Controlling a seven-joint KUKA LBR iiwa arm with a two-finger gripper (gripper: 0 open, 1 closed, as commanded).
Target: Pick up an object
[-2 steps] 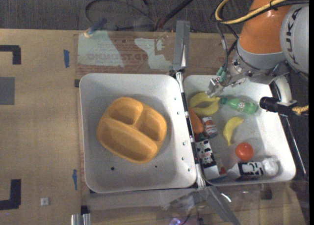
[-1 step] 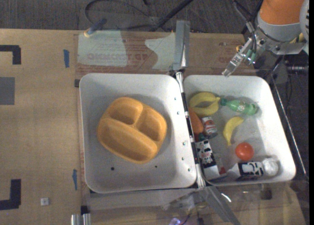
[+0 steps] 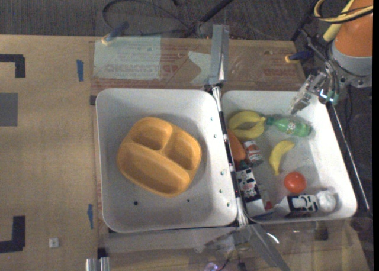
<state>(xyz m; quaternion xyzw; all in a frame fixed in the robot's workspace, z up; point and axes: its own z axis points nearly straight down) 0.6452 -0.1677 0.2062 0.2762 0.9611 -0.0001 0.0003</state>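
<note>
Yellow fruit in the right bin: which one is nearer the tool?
The banana bunch at the bin's upper left, beside the green bottle. The tool hangs just above that bottle. The single banana lies lower, mid-bin, above the tomato.

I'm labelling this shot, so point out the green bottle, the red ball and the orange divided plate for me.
green bottle [image 3: 290,126]: camera view, on the middle of its body.
red ball [image 3: 295,181]: camera view, on its centre.
orange divided plate [image 3: 159,155]: camera view, on the ridge between its compartments.
</note>
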